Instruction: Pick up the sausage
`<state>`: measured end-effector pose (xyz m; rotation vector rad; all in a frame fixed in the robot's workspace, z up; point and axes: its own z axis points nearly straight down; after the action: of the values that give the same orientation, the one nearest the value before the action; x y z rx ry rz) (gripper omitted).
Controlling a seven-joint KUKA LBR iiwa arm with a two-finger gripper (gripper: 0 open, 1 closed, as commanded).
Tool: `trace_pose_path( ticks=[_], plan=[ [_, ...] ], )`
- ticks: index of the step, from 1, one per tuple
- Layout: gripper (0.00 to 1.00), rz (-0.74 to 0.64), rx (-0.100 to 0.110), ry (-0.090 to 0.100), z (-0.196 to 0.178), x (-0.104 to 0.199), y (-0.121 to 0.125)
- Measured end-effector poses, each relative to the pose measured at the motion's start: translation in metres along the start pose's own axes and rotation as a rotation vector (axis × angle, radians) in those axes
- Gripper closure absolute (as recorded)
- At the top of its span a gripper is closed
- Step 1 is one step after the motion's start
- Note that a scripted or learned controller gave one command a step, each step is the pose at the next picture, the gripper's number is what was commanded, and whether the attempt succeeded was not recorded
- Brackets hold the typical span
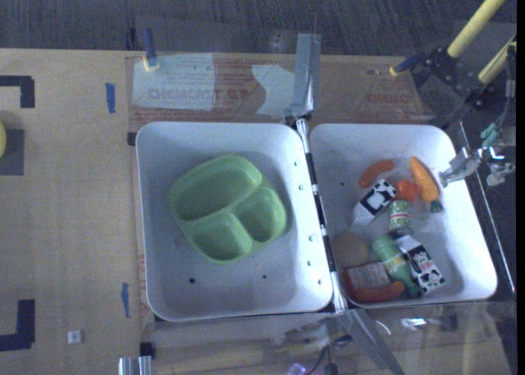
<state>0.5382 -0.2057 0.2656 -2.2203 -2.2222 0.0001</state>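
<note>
At the right-hand rim of the right bin point(486, 271), toward its far corner, the gripper point(469, 165) hangs as a pale metal shape, partly over the bin's wall and partly outside it. Glare and blur hide its tip, so I cannot tell whether it is wide or narrow, and nothing can be seen held in it.

Just beside it, inside the bin, lies an orange carrot point(422, 178), tilted, with a small green end pointing toward the near side. Left of the carrot sits a short orange-red oblong piece point(376, 173), and below that a black-and-white carton point(376, 198) rests at a slant. A small green-labelled can point(400, 216) stands between that carton and the carrot's green end.

Farther from the tool, in the near half of the bin, a green bottle point(389, 253) lies next to a second black-and-white carton point(423, 267). A tan rounded item point(352, 245) sits to their left, close to the wall shared by the two bins.

The sausage point(379, 291), as far as I can judge, is the long red piece lying along the near wall of the right bin, just below the bottle and well apart from the gripper.

Across the divide, the left bin point(156, 160) holds a green divided plate point(229, 208), set slightly askew near its middle. Both bins rest on a wooden bench point(66, 226).
</note>
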Motion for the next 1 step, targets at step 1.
trace_pose_path(
  ticks=[1],
  plan=[
    [0.00,-0.183,-0.029,-0.008,0.1523,0.0463,0.0431]
  ],
)
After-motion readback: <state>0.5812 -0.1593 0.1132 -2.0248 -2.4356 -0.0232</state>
